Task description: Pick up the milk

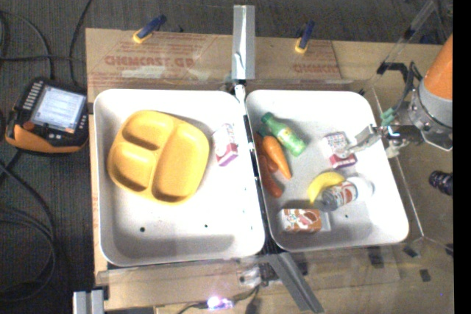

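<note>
A small white carton with pink print (226,143) lies in the left bin (147,239), just right of the yellow plate and close to the wall between the bins. A similar white and red carton (336,149) lies in the right bin (383,224). Which of the two is the milk I cannot tell. My gripper (366,137) hangs over the right bin's right side, its tip right beside the white and red carton. The grey arm with its orange band (441,77) comes in from the right edge.
A yellow divided plate (158,156) takes up the left bin's upper middle. The right bin also holds a green bottle (284,134), a carrot (276,155), a banana (324,184), a small bottle (346,194) and a flat packet (302,219). A teach pendant (50,115) lies at the left.
</note>
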Controlling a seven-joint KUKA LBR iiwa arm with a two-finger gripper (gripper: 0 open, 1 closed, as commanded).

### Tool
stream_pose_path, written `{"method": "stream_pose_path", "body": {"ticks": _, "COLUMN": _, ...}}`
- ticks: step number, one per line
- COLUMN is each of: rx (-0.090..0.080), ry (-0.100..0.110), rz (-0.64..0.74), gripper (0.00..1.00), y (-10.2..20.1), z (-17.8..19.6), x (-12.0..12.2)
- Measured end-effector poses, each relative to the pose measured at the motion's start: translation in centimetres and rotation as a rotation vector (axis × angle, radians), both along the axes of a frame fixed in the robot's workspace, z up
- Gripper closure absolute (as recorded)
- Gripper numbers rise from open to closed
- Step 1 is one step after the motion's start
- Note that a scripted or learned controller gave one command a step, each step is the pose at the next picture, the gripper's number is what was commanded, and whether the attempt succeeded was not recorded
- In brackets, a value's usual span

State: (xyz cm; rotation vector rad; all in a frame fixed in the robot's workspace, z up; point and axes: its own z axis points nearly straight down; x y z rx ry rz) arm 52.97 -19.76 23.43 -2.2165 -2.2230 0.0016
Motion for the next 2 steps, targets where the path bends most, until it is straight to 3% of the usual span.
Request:
{"method": "stream_pose_path", "body": {"ticks": 1, "rx": -0.001, "ry": 0.000, "rz": -0.206, "gripper": 0.00, "y": -1.7, "z": -1.0, "x": -4.3}}
{"method": "stream_pose_path", "body": {"ticks": 2, "rx": -0.001, "ry": 0.003, "rz": -0.406, "gripper": 0.00, "y": 0.2, "z": -12.2, "x": -4.7}}
